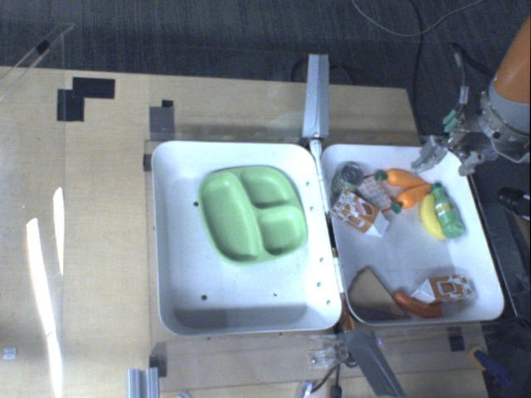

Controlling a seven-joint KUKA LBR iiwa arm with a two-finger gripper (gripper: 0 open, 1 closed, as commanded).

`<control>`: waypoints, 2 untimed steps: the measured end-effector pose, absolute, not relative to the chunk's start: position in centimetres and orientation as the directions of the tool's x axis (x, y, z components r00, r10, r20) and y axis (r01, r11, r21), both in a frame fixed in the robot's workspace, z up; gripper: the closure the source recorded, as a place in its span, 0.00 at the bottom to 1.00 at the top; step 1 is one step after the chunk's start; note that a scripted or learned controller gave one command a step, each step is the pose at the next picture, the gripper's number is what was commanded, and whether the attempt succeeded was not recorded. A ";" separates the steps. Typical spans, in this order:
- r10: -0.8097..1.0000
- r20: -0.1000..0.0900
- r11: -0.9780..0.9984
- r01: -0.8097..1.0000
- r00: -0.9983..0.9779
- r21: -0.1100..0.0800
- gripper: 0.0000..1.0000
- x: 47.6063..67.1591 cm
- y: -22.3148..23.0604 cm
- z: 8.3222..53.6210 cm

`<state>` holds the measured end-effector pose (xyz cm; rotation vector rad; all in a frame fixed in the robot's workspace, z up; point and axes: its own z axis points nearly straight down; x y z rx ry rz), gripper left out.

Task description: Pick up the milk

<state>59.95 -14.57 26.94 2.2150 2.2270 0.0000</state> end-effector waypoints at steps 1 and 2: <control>0.966 -0.008 0.257 0.966 -0.257 0.020 0.00 61.9 -9.1 12.4; 0.976 -0.001 0.219 0.975 -0.219 0.046 0.00 61.7 -9.5 11.0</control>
